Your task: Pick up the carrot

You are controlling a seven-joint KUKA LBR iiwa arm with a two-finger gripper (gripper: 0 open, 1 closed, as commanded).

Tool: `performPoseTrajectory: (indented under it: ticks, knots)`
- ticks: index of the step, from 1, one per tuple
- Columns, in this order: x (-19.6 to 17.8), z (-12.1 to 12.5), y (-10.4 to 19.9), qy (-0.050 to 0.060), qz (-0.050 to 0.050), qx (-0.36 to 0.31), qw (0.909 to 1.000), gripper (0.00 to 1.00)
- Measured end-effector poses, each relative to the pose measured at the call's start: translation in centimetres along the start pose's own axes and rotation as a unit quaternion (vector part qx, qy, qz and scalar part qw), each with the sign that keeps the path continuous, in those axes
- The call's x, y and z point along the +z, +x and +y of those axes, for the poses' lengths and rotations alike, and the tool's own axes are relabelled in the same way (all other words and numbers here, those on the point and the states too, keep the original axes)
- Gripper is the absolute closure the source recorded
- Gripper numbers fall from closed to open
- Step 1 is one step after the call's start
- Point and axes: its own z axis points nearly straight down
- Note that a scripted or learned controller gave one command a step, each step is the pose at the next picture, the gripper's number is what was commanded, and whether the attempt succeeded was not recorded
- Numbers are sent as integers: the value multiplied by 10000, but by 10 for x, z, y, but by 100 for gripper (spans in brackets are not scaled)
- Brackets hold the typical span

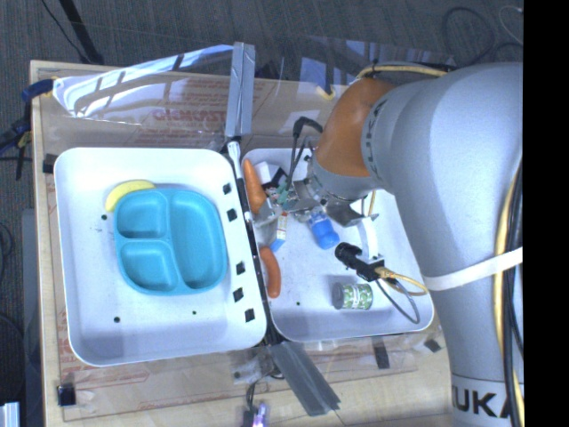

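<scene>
The carrot [252, 187], a slim orange piece, lies along the left wall of the right bin [391, 323], near its far corner. My gripper [278, 212] hangs low over that bin's left side, just right of the carrot and close to it. The wrist and its fittings hide the tips, and I see nothing held. A shorter orange-red piece [271, 272], shaped like a sausage, lies further forward along the same wall.
A blue object [323, 233] lies mid-bin under the wrist, and a small clear jar [356, 294] with green contents sits near the front. The left bin [80, 310] holds a blue divided plate [169, 238] and a yellow banana [127, 189]. The arm covers the right bin's far right.
</scene>
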Motion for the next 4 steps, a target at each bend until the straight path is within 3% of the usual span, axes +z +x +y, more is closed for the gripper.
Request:
performPoseTrajectory:
  ticks: [1,2,3,4]
  knots:
    - [8,42,-18,181,113,-541,9983,0]
    - [-2,44,-16,146,89,-589,9981,100]
    - [-2,44,-16,147,90,-593,9981,0]
    - [-107,55,-6,-53,41,-2135,9769,0]
